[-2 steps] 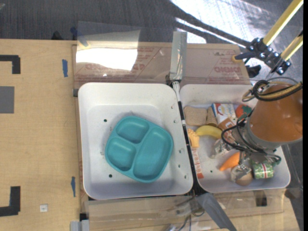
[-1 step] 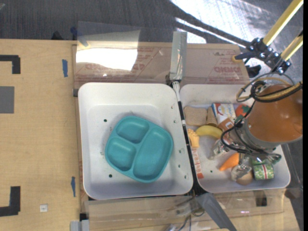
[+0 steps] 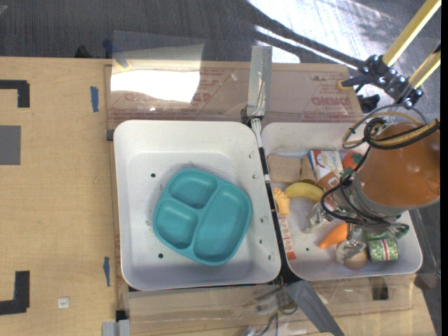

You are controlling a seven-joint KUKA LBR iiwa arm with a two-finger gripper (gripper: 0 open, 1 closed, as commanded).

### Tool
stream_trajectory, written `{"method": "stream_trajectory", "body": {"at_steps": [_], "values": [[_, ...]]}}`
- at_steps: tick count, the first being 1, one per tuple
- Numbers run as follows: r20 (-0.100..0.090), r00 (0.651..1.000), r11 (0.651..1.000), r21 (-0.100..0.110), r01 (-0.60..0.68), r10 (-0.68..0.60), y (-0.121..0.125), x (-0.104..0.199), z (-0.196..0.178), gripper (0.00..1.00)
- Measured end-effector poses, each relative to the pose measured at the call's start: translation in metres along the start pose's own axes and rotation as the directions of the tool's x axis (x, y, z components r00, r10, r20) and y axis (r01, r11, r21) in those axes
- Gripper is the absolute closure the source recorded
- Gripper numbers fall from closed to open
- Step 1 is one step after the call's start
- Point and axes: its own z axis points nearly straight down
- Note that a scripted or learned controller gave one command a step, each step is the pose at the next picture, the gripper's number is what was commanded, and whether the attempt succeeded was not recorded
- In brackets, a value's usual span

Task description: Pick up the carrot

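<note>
The carrot (image 3: 331, 236) is a short orange piece lying on the floor of the right bin (image 3: 413, 257), near its front. My gripper (image 3: 341, 224) hangs low right over it, its metal parts touching or nearly touching the carrot's upper end. The arm's orange band (image 3: 402, 173) covers the wrist and much of the bin's right side. I cannot make out whether the carrot is off the floor.
Around the carrot lie a banana (image 3: 302, 190), a yellow piece (image 3: 281, 201), a brown slice (image 3: 283, 166), a printed carton (image 3: 325, 166), a green-labelled can (image 3: 383, 249) and a tan egg-shaped item (image 3: 355, 259). The left bin (image 3: 133, 187) holds a teal divided plate (image 3: 203, 215).
</note>
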Motion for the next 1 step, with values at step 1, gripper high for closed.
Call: {"method": "stream_trajectory", "body": {"at_steps": [1], "values": [[-0.002,0.999,0.999,-0.001,-0.043,0.043,0.0028,-0.0002,-0.0001,0.0]]}}
